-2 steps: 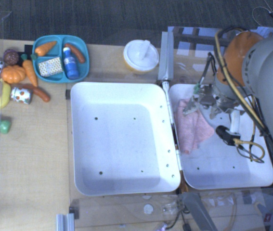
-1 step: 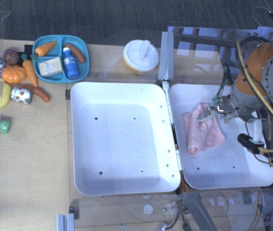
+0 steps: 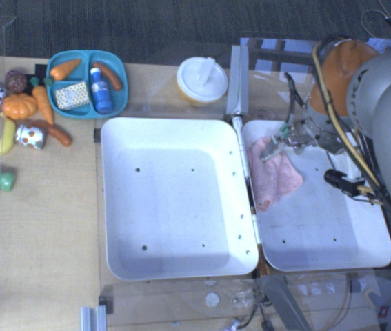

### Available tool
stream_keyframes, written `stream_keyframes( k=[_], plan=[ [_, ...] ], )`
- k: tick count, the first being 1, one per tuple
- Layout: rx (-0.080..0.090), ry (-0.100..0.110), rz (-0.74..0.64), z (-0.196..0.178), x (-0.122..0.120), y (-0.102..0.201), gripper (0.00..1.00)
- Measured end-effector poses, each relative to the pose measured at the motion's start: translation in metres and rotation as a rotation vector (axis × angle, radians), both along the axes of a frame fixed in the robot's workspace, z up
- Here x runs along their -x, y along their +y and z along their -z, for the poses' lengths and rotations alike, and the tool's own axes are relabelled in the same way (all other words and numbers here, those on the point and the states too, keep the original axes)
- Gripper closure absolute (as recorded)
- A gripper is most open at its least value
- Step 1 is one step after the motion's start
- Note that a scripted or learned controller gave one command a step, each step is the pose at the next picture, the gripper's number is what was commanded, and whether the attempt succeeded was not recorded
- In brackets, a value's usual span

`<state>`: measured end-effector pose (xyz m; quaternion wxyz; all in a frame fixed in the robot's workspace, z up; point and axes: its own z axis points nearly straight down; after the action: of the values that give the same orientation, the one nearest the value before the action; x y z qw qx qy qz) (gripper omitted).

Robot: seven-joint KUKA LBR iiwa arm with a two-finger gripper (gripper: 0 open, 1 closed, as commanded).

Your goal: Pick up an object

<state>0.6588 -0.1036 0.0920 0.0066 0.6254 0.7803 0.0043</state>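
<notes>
Gripper point(image 3: 280, 145) was down in the right bin point(image 3: 361, 250), at the upper edge of a pink cloth point(image 3: 276, 174). The cloth lay crumpled against that bin's left wall, resting on the floor. Whether the jaws were spread or pressed together could not be told; metal parts overlapped the cloth's top, but no fabric was clearly seen between them. Judged: reach done, grasp unconfirmed, lift not begun. The left bin point(image 3: 174, 192) sat just beside. A teal divided plate point(image 3: 116, 64) of toy food and a white lidded cup point(image 3: 202, 79) stood well apart.
</notes>
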Motion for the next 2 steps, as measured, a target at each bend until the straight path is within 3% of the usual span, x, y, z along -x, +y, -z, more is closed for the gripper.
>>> stream_keyframes(
  k=[1,2],
  plan=[
    [0.0,0.0,0.0,0.0,0.07,-0.012,0.0],
    [0.0,-0.003,0.025,0.0,0.019,0.01,0.0]
  ],
)
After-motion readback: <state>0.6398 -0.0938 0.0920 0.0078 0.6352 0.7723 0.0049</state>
